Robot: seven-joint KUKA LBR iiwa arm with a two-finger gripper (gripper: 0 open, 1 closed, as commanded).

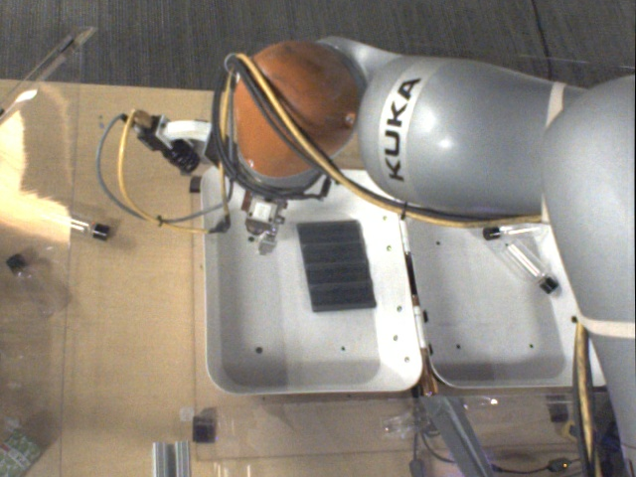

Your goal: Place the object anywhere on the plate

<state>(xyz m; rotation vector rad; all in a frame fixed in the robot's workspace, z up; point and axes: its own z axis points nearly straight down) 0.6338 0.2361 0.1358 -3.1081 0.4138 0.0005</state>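
Grey arm reaches over the bins, its end effector, fingers unreadable, hanging at the left bin's upper left, while the dark ribbed plate lies just right, long axis running away.

This is a robotics lab or test cell, not a home or shop. A large grey industrial arm marked KUKA, with an orange band above its wrist, fills the upper right of the frame. Yellow and grey cables loop loose from it across the upper left. Below the arm sit two shallow white bins side by side, fixed to a plain light-wood desk. Small black fittings lie on the desk at the left. Grey office-style carpet runs along the top of the frame.
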